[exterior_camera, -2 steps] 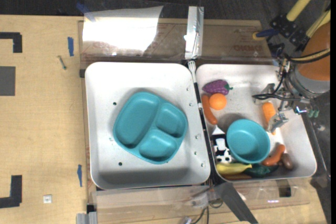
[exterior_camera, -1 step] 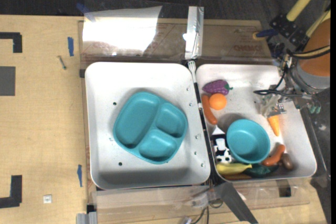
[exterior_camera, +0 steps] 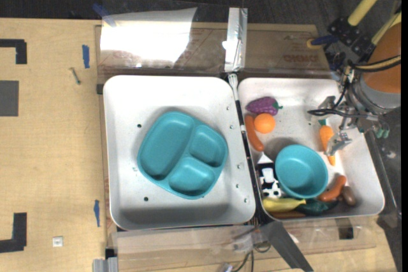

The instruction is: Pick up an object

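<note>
In the right-hand bin (exterior_camera: 373, 191), near its right wall, the arm's end effector (exterior_camera: 336, 137) hangs low over the white floor, with cables and a metal bracket crowding around it. A small orange, carrot-like piece (exterior_camera: 327, 137) sits right at the fingertips. It looks pinched between them, but the view is too cluttered to be sure, so whether the end effector is gripping or just touching it cannot be told, nor how wide it stands.

The orange piece is slim. Its long axis runs roughly far to near, with a slight lean, and one end points toward the near edge of the bin.

As a judgement, the task is at the grasp stage: the arm has reached an object, yet nothing is clearly lifted clear of the bin, so the pick-up itself is not yet shown as done.

Left of the end effector, in the same bin, lie a teal bowl (exterior_camera: 301, 170), an orange ball (exterior_camera: 264, 123), a purple toy (exterior_camera: 262, 106) and a yellow banana (exterior_camera: 284, 204). The left bin (exterior_camera: 121, 99) holds a teal divided plate (exterior_camera: 182, 153).
</note>
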